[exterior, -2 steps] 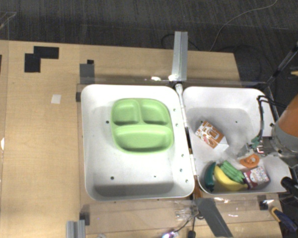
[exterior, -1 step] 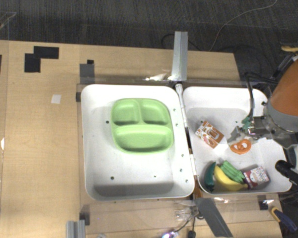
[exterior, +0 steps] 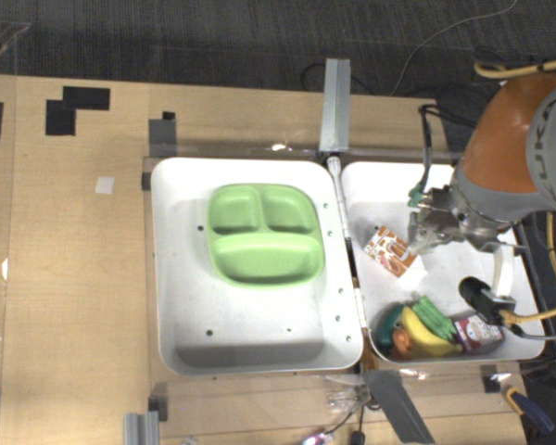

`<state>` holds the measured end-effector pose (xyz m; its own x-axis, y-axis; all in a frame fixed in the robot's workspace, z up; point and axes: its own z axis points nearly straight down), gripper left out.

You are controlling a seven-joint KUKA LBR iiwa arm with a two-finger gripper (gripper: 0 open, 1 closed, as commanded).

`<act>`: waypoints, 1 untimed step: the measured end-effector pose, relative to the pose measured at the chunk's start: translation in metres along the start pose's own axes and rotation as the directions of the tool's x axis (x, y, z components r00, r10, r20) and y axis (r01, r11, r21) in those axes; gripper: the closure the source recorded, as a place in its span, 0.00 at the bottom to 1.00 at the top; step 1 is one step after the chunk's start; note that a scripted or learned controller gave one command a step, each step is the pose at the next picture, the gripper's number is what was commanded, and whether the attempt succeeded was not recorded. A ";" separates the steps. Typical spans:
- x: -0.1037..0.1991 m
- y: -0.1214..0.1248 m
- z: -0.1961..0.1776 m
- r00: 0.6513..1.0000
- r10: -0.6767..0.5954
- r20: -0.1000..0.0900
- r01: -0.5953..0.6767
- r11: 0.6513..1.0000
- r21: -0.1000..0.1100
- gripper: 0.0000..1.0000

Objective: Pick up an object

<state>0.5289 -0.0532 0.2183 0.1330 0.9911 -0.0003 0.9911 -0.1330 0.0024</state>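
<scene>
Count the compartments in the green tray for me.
3. The green tray in the left bin has two small compartments side by side along its far edge, left and right, and one wide compartment across the near side.

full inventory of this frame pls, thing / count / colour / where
bins: 2, white, side by side on the bench
divided plate: 1, green, three compartments, middle of the left bin
small carton: 1, orange and white, right bin, left of the gripper
banana: 1, yellow, in the pile at the right bin's near edge
green item: 1, green, same pile, lying on the banana
dark packet: 1, dark with a light label, right end of the pile
arm: 1, grey with orange band, over the right bin
gripper: 1, grey, just right of the small carton
</scene>
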 end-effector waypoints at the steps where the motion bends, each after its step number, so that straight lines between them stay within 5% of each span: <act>1: 0.000 0.000 0.000 1.000 -0.001 0.000 0.001 1.000 0.001 0.00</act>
<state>0.5288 -0.0532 0.2181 0.1322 0.9912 -0.0005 0.9912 -0.1322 0.0019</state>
